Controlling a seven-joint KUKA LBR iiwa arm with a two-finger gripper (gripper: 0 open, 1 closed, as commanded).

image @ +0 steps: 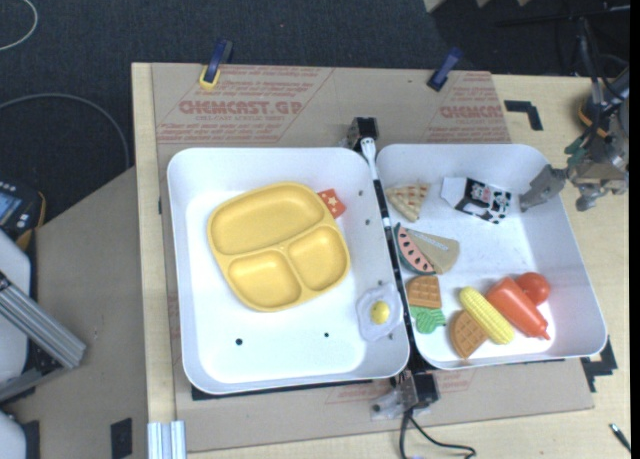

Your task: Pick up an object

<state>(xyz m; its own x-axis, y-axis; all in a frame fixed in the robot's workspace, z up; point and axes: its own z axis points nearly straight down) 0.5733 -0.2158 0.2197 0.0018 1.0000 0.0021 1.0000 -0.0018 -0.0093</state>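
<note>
While over bin rim, gripper (548,190) empty-looking.

Right bin (560,247): front half is crowded by corn (486,315), red pepper (522,307), waffles (424,293) and watermelon slice (416,250). Open floor is left mid-right, between the black-white card (478,197) and the pepper. Left bin (190,277): centre is taken by the yellow 3-section plate (278,245); front strip is free apart from the fried egg (377,312).

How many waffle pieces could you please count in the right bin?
2: one waffle against the divider beside the green piece, another waffle near the front wall, left of the corn.
</note>
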